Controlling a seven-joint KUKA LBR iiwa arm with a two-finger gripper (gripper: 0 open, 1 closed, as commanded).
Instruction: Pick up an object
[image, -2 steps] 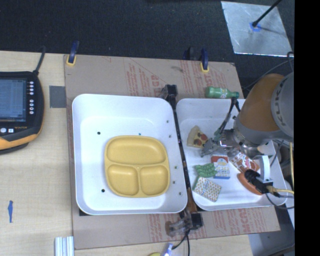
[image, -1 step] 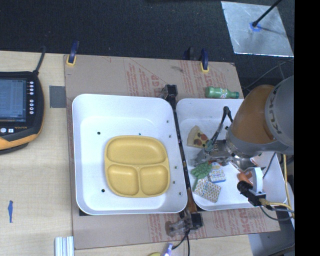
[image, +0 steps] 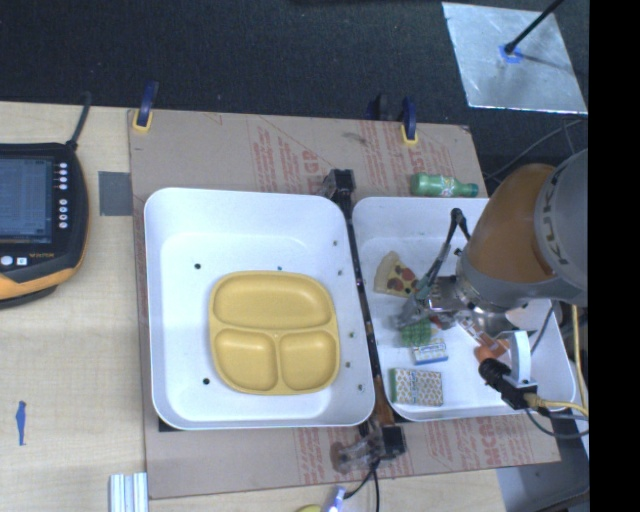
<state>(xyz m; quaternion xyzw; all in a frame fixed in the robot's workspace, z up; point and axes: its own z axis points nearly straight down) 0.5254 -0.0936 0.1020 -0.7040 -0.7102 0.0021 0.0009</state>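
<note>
The gripper (image: 428, 305) is being lowered among the right bin's (image: 372, 300) clutter for a pick; whether it is spread or pinching cannot be told.

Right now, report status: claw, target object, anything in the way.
Claw low in right bin, fingers unclear. Over green item; grasp unconfirmed. Pizza-slice toy, small box, patterned packet crowd close.

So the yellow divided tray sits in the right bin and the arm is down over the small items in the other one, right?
Not quite. The camera view shows the yellow divided tray in the left bin, not the right. The rest holds: the arm is down over the small items in the other one, the right bin.
</note>
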